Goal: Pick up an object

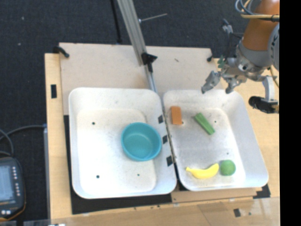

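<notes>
Tabletop [54,140]: carries two white bins side by side.
Left bin [84,107]: holds a blue bowl [141,141], upright, near its right wall; light and stiff, best taken by the rim.
Right bin [244,126]: holds four small things.
Jaws [219,84]: spread open, holding nothing, poised over the right bin's far rim.
Banana [203,172]: near front wall, just beside the green ball [227,167]; likely light, curved, apt to roll.
Green block [204,124]: mid-bin, lying at a slant, well apart from neighbours; stiff, easiest target, grip across its narrow sides.
Orange block [176,116]: close to the left wall, awkward to reach.
</notes>
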You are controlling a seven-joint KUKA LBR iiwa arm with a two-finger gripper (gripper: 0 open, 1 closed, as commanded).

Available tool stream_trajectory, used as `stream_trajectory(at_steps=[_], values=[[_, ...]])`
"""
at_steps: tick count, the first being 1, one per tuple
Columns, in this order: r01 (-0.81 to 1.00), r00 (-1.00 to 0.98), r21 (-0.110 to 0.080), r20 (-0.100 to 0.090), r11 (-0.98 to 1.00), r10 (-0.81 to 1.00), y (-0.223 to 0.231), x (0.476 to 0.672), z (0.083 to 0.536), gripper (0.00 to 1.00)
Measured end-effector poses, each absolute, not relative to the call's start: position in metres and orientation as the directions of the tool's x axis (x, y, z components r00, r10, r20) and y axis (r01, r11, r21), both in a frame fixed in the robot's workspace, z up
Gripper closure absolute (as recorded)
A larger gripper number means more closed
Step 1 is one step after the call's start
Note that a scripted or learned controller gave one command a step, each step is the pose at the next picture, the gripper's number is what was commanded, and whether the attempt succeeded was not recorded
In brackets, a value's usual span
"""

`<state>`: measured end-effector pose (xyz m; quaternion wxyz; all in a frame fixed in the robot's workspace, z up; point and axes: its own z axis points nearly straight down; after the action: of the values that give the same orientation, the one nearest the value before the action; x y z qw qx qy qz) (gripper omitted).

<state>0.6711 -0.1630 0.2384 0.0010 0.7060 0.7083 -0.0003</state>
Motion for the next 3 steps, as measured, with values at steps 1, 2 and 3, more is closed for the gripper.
stream_trajectory(at_steps=[1,2,3], values=[[1.0,-0.004,0.001,-0.003,0.004,1.0,-0.163,0.671,0.239,0.0],[1.0,-0.002,-0.001,-0.003,0.002,1.0,-0.163,0.67,0.197,0.0],[1.0,0.0,-0.003,-0.002,0.0,1.0,-0.171,0.664,0.151,0.0]])
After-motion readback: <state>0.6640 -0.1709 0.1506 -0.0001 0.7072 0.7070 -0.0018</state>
